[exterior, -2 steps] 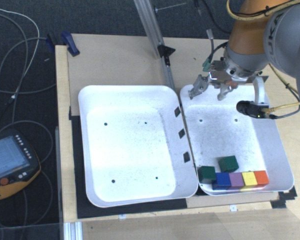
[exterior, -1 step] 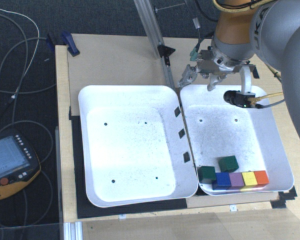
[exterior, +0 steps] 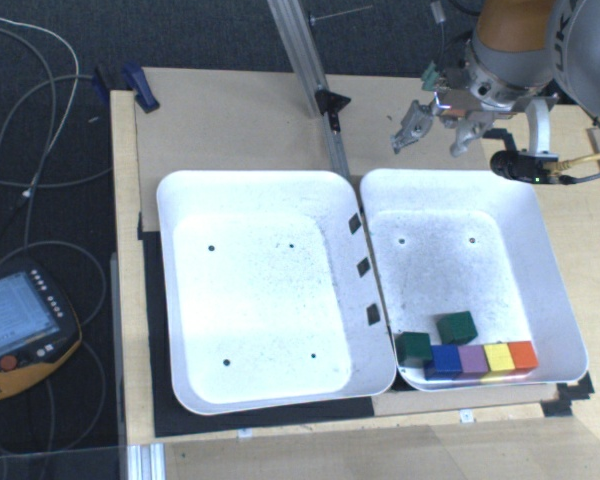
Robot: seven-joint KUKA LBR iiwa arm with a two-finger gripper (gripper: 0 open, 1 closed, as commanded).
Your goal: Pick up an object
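Pincer spread, holding nothing, hovering over the desk just beyond the right bin's far rim. Blocks clustered in that bin's near corner: two green, blue, purple, yellow, orange.

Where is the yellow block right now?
The yellow block sits in the right bin, along its near edge toward the right corner. It is in a row of blocks, between the purple block and the orange block.
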